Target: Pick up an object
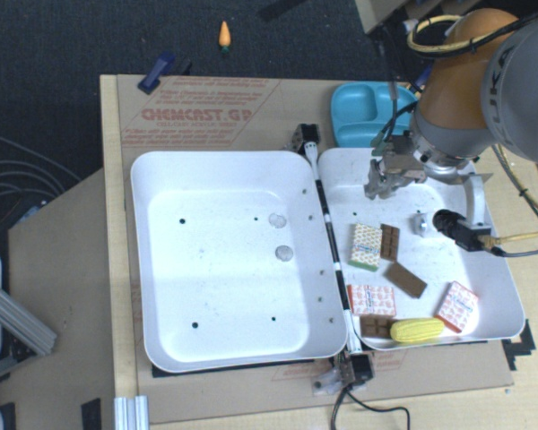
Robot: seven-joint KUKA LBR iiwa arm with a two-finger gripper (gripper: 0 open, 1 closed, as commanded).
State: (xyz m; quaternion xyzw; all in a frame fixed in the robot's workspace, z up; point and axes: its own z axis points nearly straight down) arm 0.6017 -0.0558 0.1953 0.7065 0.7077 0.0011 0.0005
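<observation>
The things on offer all lie in the right bin (511, 316), pushed toward its near end: a checked white packet (366, 245) touching a small brown bar (390, 241), a darker brown bar (405, 279) lying askew below them, a red-and-white patterned packet (373, 299), a bumpy yellow corn cob (417, 331) at the near rim, and another red-patterned packet (457, 307) tilted toward the right wall. They look light and flat, mostly glossy wrappers, so each would want a pinch across its narrow width.

The gripper (383, 183) hangs over the far end of that bin, above bare white plastic and well apart from the cluster. I cannot tell how its grip is set from here; nothing is visibly held in it. I would judge the pick not yet begun.

The left bin (161, 186) is smooth and rounded, with a few dark holes and two pale discs (281, 236). A blue tray (363, 110) sits behind, on the lettered bench board (197, 106).
</observation>
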